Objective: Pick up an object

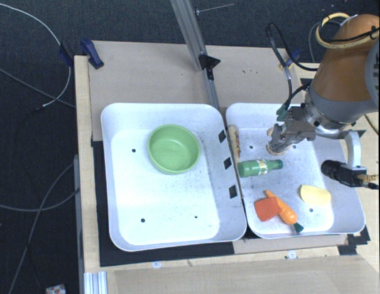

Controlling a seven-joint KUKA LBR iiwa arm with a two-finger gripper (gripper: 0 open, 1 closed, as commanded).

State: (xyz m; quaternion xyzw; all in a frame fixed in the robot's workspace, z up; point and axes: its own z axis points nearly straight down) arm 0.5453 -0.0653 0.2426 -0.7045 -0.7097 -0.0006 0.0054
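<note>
Over the right bin [355,216] our gripper [279,144] hangs just above the green bottle [259,167] lying near the divider, nothing visibly lifted, so we judge the pick not yet made; its grip state we cannot tell.

One fixed camera looks down from above the bench [147,60] at a slant, far enough back to take in both bins, left [122,225] and right [346,219] (the arm [346,60] enters from the view's right side).
</note>
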